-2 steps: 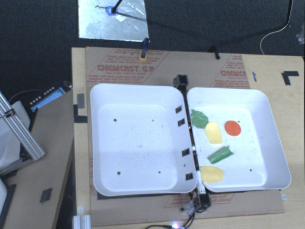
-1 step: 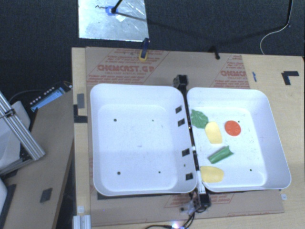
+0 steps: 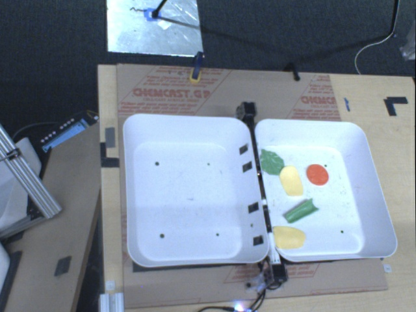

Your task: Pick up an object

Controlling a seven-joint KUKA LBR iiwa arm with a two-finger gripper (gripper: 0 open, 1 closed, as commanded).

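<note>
Evidently, all the loose items lay in the right bin [image 3: 364, 174], gathered toward its left half and near the divider where the two bins met. At inspection these were: a green leafy piece [image 3: 272, 161] nearest the divider at the top of the group, a pale yellow oval piece [image 3: 292, 181] just below and right of it, a round red-orange piece [image 3: 317, 174] beside that one, a dark green stick [image 3: 300, 210] lying at a slant lower down, and a flatter yellow piece [image 3: 289, 237] close to the bin's lower left corner. The left bin [image 3: 188, 194] held nothing that could be made out apart from small dark marks on its floor.

The items lay apart from one another (the leafy piece and the yellow oval came closest, nearly touching), which in my judgement favoured a clean single grasp. The red-orange piece had the most free floor around it and so seemed the easiest candidate; the lower yellow piece sat near the wall, where fingers would have less room.

The state of the tool could not be told from this view. Both bins rested on a printed cardboard sheet [image 3: 169, 90] laid over the surface [image 3: 78, 194], presumably to keep them level. The pick had not begun.
</note>
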